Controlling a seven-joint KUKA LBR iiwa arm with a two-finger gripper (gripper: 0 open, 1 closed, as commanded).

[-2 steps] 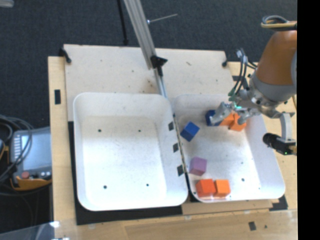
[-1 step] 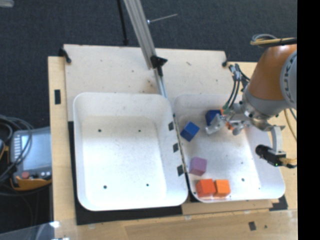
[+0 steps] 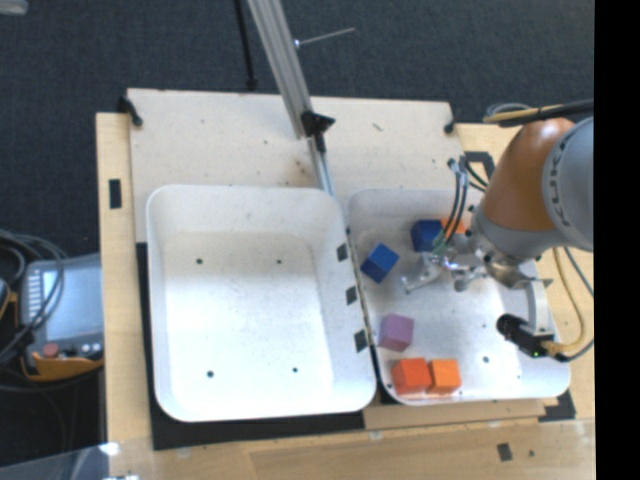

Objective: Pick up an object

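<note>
The right bin (image 3: 520,373) holds several small blocks. A blue cube (image 3: 379,262) lies near its left wall, and a second blue block (image 3: 427,235) sits just right of it, at the far side. A purple cube (image 3: 397,331) rests lower down, with two orange blocks (image 3: 411,374) (image 3: 445,374) side by side at the front edge. My gripper (image 3: 441,269) hangs low over the middle of this bin, just below the second blue block and right of the blue cube. Nothing is visibly held in it.
The left bin (image 3: 170,268) stands beside the right one, their walls touching in the middle. A slanted aluminium post (image 3: 285,58) rises from the bench behind the bins. Cables run down along my wrist (image 3: 520,193) on the right.
</note>
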